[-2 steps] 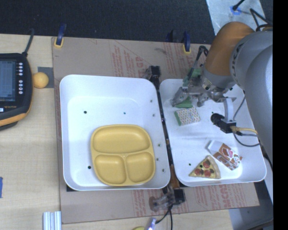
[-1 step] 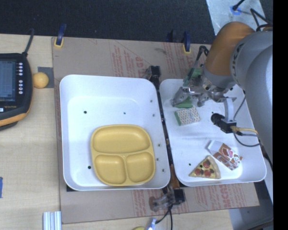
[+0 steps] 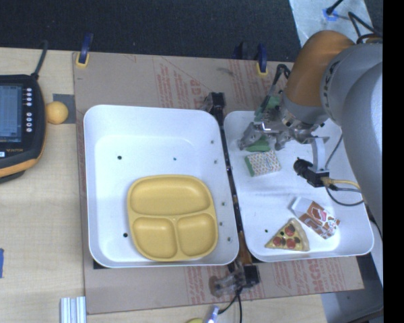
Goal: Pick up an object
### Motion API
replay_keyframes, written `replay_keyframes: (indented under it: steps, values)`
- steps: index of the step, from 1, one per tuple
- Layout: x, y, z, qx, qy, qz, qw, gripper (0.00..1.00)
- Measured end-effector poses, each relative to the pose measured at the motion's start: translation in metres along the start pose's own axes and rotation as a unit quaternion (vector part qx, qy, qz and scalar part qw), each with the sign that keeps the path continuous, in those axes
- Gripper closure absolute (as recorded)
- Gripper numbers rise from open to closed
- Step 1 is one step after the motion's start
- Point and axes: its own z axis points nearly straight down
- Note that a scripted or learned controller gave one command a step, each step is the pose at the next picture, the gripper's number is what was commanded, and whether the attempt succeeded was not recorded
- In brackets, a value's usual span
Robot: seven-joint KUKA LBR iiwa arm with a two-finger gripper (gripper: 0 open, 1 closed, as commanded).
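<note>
A pale wood counter point(image 3: 27, 221) under a brown cardboard sheet point(image 3: 155, 79) carries two white bins; dark floor lies beyond. The left bin point(image 3: 108, 133) holds one yellow divided tray point(image 3: 172, 217). The right bin point(image 3: 350, 244) holds three small things: a green patterned card point(image 3: 263, 163), a pizza slice point(image 3: 289, 237) and a red-and-white packet point(image 3: 318, 219). The tool point(image 3: 261, 137) sits at the card's far edge; clutter hides its grip, so I cannot tell its state. A pendant point(image 3: 7, 130) is cut off at left.
</note>
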Motion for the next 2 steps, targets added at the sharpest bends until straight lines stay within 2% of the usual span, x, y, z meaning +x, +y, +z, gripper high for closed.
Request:
replay_keyframes:
  steps: [1,2]
  values:
    - [0.0,0.0,0.0,0.0,0.0,0.0,1.0,0.0]
    - [-0.102,0.0,-0.131,-0.003,-0.002,0.001,1.0,0.0]
